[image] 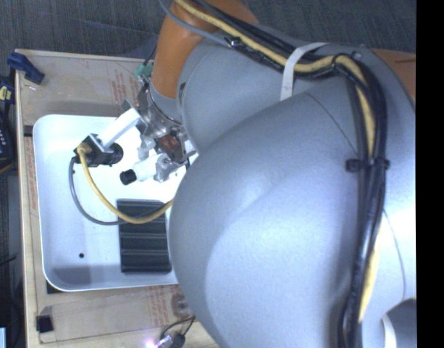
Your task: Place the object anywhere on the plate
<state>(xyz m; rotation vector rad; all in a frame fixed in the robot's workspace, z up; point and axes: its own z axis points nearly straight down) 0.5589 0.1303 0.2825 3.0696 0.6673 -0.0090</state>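
Block (144,239) lies flat by the bin (59,227) wall; gripper (158,158) spread we cannot tell; a grab may slip.

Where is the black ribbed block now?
In the camera view's left, the black ribbed block lies in the white bin near its lower wall, beside the arm.

One camera looks down at a slant on the white bin (53,220), the arm (294,216) close at right.
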